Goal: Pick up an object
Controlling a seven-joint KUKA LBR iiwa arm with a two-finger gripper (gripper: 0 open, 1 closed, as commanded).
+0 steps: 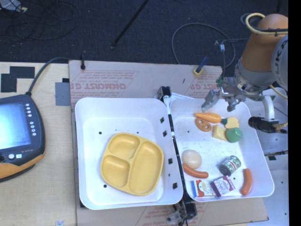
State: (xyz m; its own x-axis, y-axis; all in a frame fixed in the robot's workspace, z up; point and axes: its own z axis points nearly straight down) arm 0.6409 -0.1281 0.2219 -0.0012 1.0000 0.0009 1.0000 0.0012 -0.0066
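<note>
Camera view — jaws (220,99) over the right bin's (263,149) far edge, spread open, nothing between them.
Carrot (208,117) just below them, near the far edge, touching a pretzel (203,125); can (230,165) and sausage (195,172) toward the near edge. Left bin (89,126) — yellow divided plate (132,163).

We see even, bright light on the white bins (94,112), a dark background, and slightly soft focus.
</note>
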